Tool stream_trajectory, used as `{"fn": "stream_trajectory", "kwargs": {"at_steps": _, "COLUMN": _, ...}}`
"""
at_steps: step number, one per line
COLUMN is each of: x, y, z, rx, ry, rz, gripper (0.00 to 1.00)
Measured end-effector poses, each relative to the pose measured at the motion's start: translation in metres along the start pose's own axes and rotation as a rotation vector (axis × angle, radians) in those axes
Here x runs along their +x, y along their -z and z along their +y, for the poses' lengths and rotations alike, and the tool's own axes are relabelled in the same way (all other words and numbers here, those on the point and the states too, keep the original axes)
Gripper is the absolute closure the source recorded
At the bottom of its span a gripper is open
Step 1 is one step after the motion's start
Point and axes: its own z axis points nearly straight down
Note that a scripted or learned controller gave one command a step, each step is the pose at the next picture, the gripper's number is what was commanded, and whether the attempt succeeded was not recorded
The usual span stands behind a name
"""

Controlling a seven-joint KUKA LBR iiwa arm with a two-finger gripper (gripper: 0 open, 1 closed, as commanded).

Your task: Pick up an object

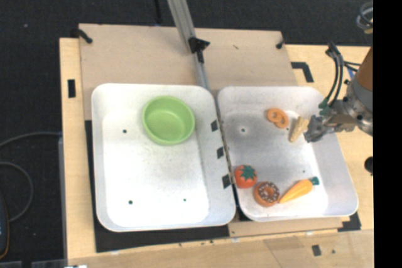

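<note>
Gripper (312, 129) low in right bin (326, 198) | grip state unclear | touching beige block (296, 128) | nothing lifted yet

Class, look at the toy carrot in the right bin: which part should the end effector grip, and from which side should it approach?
Grip the carrot across its orange body near the middle, coming from above. It lies flat and slanted, narrow across, so fingers probably fit best straddling its width. The doughnut sits close against its tip, so stay nearer the green-topped end.
</note>
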Motion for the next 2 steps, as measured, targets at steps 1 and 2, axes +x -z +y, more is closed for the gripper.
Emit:
{"fn": "stream_trajectory", "kwargs": {"at_steps": 1, "x": 0.047, "y": -0.011, "z": 0.012, "rx": 0.006, "ry": 0.001, "rz": 0.003, "gripper": 1.0}}
{"fn": "stream_trajectory", "kwargs": {"at_steps": 2, "x": 0.096, "y": -0.004, "z": 0.035, "rx": 0.004, "ry": 0.003, "rz": 0.003, "gripper": 1.0}}
